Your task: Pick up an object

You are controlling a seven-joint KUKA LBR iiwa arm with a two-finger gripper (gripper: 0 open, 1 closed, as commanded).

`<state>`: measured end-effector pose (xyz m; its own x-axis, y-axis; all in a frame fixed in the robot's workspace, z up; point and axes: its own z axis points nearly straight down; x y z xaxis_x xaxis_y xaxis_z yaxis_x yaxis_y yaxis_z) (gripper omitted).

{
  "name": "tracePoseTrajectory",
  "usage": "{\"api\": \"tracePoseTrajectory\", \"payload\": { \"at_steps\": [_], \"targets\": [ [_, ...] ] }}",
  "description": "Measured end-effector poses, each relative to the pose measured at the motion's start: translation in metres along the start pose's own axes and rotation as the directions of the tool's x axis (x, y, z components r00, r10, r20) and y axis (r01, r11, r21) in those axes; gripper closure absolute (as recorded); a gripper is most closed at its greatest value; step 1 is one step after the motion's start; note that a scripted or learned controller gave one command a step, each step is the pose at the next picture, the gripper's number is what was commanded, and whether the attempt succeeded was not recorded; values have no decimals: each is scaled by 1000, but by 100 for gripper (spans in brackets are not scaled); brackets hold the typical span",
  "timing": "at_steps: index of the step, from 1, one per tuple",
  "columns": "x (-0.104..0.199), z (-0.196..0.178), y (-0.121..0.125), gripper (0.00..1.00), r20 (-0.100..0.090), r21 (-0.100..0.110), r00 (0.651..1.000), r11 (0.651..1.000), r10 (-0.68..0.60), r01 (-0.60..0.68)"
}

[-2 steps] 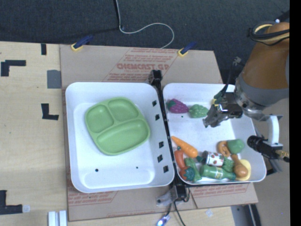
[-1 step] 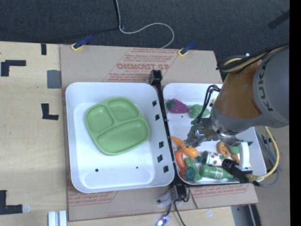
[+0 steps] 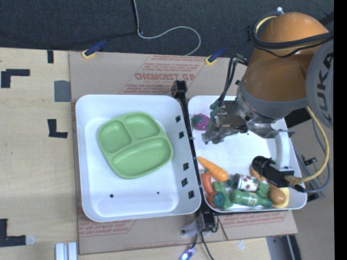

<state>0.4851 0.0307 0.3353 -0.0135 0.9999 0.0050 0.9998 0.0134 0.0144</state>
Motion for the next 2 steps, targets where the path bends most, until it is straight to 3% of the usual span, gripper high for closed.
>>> {"api": "tracePoseTrajectory", "payload": {
  "at_steps": [1,2],
  "targets": [
    [37,-60,0,100,4,10,1000,1000,6,-6],
    [56,-77,1,100,5,13,1000,1000,10,-10]
  ]
}}
